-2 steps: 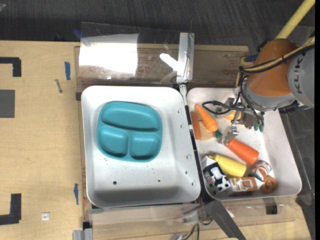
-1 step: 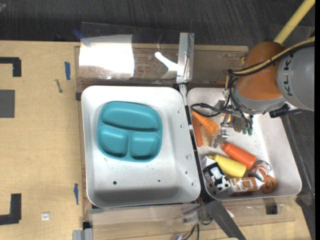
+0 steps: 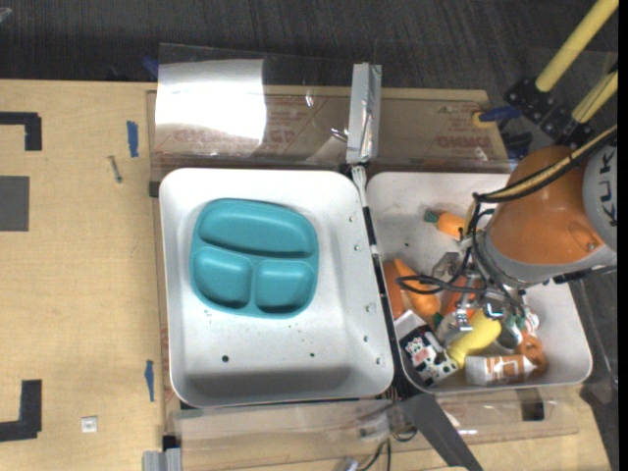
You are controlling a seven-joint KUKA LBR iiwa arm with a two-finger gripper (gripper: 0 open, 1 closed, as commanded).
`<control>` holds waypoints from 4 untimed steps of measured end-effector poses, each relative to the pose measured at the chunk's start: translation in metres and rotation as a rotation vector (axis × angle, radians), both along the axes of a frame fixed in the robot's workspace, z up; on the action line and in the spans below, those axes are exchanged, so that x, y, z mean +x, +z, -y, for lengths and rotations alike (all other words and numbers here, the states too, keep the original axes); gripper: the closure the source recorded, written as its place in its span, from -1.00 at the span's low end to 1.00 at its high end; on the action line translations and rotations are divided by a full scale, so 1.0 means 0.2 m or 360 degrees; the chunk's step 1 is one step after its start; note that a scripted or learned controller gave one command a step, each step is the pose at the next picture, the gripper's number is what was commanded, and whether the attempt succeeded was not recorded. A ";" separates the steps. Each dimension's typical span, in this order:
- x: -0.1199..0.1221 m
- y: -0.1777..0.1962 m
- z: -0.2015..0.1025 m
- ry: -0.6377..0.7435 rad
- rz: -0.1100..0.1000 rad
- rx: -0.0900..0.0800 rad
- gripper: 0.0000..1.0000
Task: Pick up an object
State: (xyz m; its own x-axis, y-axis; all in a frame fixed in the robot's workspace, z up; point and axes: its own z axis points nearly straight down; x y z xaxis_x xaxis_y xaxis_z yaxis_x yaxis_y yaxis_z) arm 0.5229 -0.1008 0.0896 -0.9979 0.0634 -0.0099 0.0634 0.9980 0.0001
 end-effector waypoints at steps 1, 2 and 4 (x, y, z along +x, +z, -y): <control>-0.18 0.00 -0.01 -0.0068 0.0011 -0.0002 -1.00; -0.19 0.00 0.13 0.0167 0.0013 -0.0001 -1.00; 0.13 0.02 -0.01 0.0230 0.0014 -0.0005 -1.00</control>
